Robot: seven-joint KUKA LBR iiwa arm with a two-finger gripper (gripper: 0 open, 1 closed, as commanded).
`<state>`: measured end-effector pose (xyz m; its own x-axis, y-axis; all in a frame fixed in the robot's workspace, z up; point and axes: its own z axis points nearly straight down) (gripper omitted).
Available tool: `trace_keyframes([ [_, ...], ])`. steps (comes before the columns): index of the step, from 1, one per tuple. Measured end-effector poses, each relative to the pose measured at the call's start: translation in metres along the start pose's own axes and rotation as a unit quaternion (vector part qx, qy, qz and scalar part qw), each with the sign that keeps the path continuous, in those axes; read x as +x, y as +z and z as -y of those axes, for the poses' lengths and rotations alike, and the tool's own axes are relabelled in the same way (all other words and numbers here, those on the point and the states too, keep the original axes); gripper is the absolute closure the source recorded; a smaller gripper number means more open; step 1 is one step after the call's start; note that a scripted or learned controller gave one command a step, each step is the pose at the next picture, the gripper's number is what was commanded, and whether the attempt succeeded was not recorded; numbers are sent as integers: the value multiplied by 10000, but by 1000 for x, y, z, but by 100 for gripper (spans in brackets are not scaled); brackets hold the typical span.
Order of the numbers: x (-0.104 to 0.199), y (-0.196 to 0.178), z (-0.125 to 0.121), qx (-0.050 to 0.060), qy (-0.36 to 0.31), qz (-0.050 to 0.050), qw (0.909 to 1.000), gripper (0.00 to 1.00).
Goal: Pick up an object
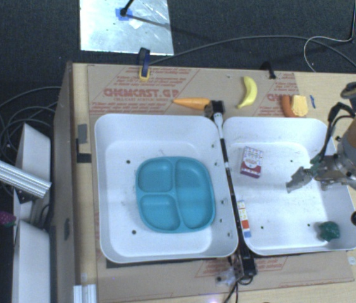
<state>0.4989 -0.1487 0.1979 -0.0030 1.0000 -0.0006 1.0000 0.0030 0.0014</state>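
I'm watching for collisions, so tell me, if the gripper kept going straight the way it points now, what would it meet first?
The gripper points left across the right bin. Going straight on, it would likely meet the small red-and-white box first, though it might pass just below it; height is unclear from this view.

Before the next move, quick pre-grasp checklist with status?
1. Objects within reach in the right bin: small box and green lump. Ok.
2. Gripper over the right bin: ok.
3. Gripper directly above an object: not ok, it sits between the box and the lump.
4. Nothing between the fingers: ok.
5. Finger opening: cannot tell.
6. Box clear of the bin walls: ok.
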Motion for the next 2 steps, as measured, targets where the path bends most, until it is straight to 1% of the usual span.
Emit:
trace_keyframes([
  [1,44,63,-30,13,-4,-8,10000,0],
  [2,56,114,-84,6,-5,-5,10000,0],
])
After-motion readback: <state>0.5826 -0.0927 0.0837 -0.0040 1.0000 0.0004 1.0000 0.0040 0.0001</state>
